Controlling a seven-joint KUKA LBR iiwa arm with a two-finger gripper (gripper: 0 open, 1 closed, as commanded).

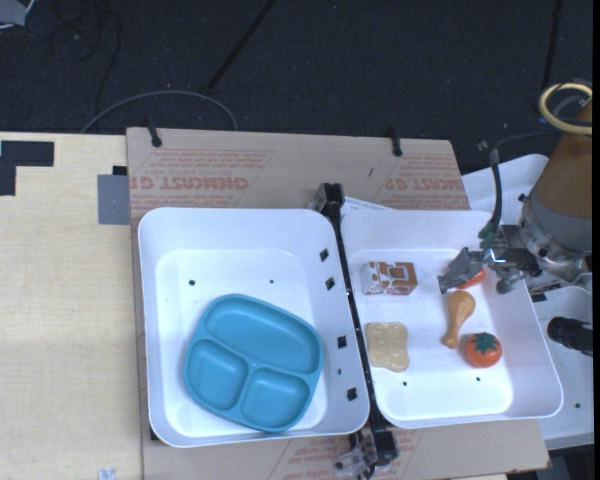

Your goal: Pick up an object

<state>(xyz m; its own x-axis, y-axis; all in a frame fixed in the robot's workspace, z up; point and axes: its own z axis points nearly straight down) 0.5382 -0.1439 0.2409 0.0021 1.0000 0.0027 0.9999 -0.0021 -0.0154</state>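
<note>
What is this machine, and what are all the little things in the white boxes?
It is a robot arm, grey with an orange part, reaching in from the right. The picture comes from one camera fixed above the bench, looking down at a slant. At the arm's tip is its end effector, the part that grabs things. It hangs over the right bin, close above a toy chicken drumstick. Also in that bin are a toy tomato, a pale slice of toy bread and a small brown and white toy. The left bin holds a blue divided plate. I cannot see anything held.
</note>
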